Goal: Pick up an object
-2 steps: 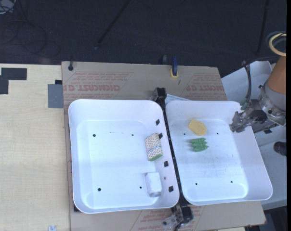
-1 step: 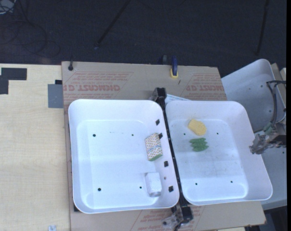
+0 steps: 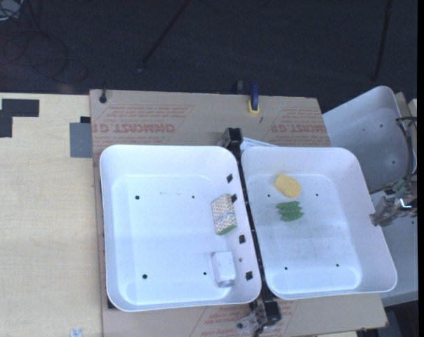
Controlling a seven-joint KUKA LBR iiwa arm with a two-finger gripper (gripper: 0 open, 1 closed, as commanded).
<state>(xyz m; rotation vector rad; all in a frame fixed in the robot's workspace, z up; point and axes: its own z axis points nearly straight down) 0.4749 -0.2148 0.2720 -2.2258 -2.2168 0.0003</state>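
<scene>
The left bin [image 3: 121, 188] holds a small patterned box [image 3: 224, 214] near its right wall and a white block [image 3: 223, 267] near its front right corner. In the right bin [image 3: 352, 188] a yellow piece [image 3: 287, 185] lies toward the back, with a green piece [image 3: 290, 211] just in front of it. My gripper [image 3: 389, 210] sits at the far right, outside the right bin's right rim and well away from every object. It is small and blurred there. Nothing is visibly held.
A black divider with clips [image 3: 241, 216] runs between the two bins. The bins rest on a cardboard sheet [image 3: 170, 121] on a wooden bench [image 3: 36, 223]. The pale grey arm link [image 3: 366, 128] hangs over the back right corner.
</scene>
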